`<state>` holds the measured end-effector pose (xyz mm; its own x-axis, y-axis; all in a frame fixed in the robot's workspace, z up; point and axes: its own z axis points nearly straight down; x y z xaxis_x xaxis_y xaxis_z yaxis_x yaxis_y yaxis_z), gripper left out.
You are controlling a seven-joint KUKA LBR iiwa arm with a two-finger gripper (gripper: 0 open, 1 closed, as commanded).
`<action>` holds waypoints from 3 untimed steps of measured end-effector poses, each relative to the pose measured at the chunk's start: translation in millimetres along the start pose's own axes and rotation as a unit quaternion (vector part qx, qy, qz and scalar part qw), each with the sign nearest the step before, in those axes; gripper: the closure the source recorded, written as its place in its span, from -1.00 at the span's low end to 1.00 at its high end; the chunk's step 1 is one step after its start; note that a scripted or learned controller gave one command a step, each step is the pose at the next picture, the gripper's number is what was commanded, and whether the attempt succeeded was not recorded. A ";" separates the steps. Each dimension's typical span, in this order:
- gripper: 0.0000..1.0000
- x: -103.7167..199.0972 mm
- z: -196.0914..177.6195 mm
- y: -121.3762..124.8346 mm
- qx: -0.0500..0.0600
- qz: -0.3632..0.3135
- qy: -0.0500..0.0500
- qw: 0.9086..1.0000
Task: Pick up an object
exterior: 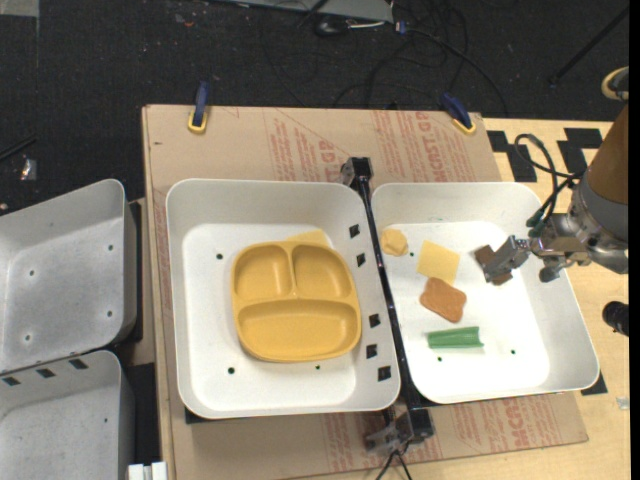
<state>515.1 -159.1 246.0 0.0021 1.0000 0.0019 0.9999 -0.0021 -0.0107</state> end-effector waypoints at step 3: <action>-1.00 12.8 85.2 4.9 -0.003 -0.001 0.000 1.000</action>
<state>519.1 -146.2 160.8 0.0011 1.0000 0.0015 1.0000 -0.0011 -0.0048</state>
